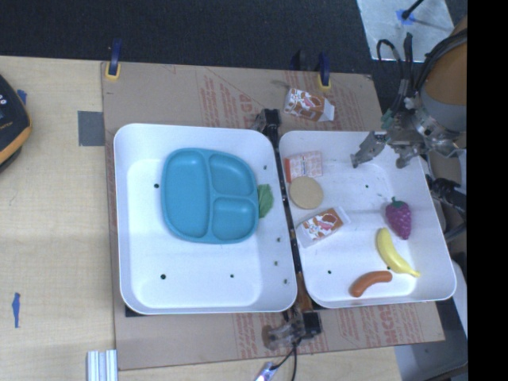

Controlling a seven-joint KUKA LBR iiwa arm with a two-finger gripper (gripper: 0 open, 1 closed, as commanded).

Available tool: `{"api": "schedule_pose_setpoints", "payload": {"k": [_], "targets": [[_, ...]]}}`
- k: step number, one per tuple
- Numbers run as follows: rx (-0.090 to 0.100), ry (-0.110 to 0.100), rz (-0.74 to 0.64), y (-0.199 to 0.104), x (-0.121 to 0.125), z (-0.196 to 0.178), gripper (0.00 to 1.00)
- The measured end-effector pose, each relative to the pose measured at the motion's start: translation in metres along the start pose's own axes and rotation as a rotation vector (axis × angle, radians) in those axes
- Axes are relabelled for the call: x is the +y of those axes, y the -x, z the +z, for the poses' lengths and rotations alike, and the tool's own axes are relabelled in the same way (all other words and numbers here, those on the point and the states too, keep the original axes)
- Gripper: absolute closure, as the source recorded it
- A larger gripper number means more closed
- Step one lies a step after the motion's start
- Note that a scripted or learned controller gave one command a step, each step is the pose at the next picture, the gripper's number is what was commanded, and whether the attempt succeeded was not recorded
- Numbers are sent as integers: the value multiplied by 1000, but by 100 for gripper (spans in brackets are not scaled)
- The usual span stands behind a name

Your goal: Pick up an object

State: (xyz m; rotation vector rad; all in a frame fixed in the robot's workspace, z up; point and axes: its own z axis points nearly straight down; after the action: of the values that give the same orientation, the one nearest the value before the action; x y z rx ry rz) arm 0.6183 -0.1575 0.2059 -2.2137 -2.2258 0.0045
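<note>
Objects for picking lie in the right bin (pixel 441 236), all nearer the camera than the gripper (pixel 384 151), which hangs over that bin's far edge with its two fingers spread apart and nothing between them. Nearest the camera, well below the gripper, a sausage (pixel 370 282) rests by the bin's front wall, with a banana (pixel 394 253) just beyond it. A bunch of purple grapes (pixel 399 217) sits next, a little to the right of the gripper's line. To the gripper's left and nearer than it lie a red and white packet (pixel 321 225), then a round tan biscuit (pixel 305 192), then a second packet (pixel 304 166) close to the gripper's level. Far to its left, the left bin (pixel 135 236) holds a blue divided plate (pixel 209 194) with a green leaf (pixel 265 200) at its edge. Beyond the gripper, a third packet (pixel 309 105) lies on the cardboard-covered worktop (pixel 198 94).
</note>
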Motion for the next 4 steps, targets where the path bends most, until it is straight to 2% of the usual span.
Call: {"api": "schedule_pose_setpoints", "payload": {"k": [1, 2, 3, 4], "targets": [[-1, -2, 1, 44, -21, 115, 0], [-1, 0, 0, 54, -100, 72, 0], [1, 0, 0, 53, -143, 115, 0], [-2, 1, -4, 55, -142, 104, 100]]}}
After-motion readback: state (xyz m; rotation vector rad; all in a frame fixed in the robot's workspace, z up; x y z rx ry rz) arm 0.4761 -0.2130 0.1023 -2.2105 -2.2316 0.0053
